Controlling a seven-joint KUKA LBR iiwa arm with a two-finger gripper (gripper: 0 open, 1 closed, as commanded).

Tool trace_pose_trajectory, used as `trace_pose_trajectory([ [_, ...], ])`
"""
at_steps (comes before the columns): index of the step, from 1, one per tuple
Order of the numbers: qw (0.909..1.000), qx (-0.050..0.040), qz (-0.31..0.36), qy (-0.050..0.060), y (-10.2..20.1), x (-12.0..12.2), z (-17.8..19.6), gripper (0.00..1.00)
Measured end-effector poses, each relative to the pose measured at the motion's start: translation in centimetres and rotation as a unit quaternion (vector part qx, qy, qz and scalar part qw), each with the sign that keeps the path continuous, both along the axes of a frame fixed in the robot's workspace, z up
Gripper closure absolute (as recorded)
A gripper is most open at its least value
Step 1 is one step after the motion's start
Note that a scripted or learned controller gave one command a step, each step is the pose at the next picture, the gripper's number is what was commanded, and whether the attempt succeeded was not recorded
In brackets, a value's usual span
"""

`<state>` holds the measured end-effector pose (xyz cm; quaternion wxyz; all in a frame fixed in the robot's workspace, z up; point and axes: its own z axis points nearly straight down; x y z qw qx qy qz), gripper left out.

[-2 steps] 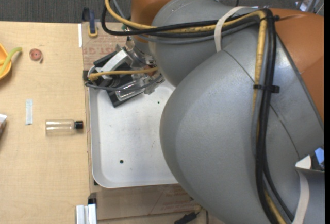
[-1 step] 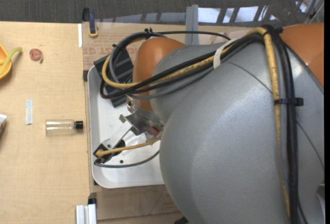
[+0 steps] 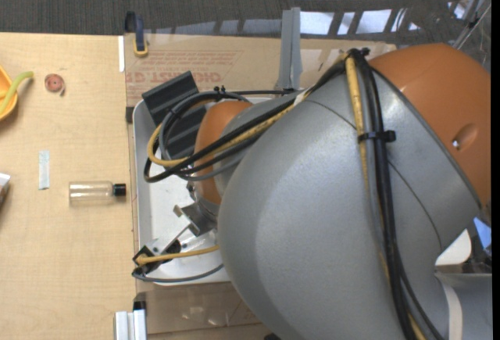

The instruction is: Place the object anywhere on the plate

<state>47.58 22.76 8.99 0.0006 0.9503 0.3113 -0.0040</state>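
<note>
Though cut off at the left edge, recognisable as a yellow curved item (image 3: 6, 92) with a greenish stem, lying on the pale wooden surface (image 3: 70, 268). Just right of it, apart, a small reddish disc (image 3: 53, 83). Lower down, a short clear strip (image 3: 44, 170) set upright in the view, then a clear vial (image 3: 95, 191) on its side, black cap pointing right toward the white bin (image 3: 139, 174) and stopping just short of the rim. Behind the bin, brown cardboard (image 3: 211, 61) with red print. Inside the bin's far left corner, a black ribbed block (image 3: 173, 108), with yellow and black cables (image 3: 234, 127) looping over it and down to the near left corner. Next, the orange wrist band (image 3: 223, 123), and below it grey metal parts of the gripper (image 3: 190, 220) low over the bin floor; open or closed, cannot tell. Further right, covering most of the bin, the grey arm (image 3: 328, 213), topped by an orange dome (image 3: 445, 112). Cannot tell where the task's object and plate lie.
</note>
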Motion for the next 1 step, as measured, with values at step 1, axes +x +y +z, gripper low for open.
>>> trace_pose_trajectory([
  [1, 0.9894, -0.0005, -0.145, -0.004, 0.05, 0.25, 22.41, 1.00],
])
